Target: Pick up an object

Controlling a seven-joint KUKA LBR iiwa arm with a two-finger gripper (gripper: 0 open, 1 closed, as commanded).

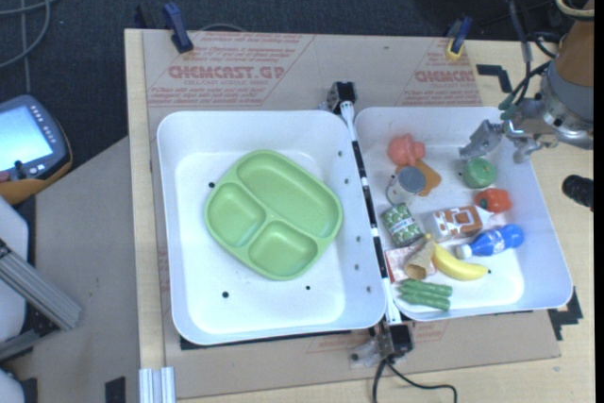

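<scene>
The right bin (543,203) holds several small objects. Among them are a round green fruit (478,172), a red tomato (493,200), a pink-orange piece (406,149), a grey can (411,180), a white and orange carton (460,222), a blue bottle (497,241), a banana (460,265), a green pouch (401,225) and green beans (425,295). My gripper (500,144) hangs over the bin's far right part, just above and beyond the green fruit. It is open, with nothing between its fingers.
A green divided plate (274,214) lies in the left bin (179,203). A raised divider (363,203) separates the two bins. The arm's grey body and cables (566,90) crowd the right edge. Blue clamps (176,25) hold the board at the back.
</scene>
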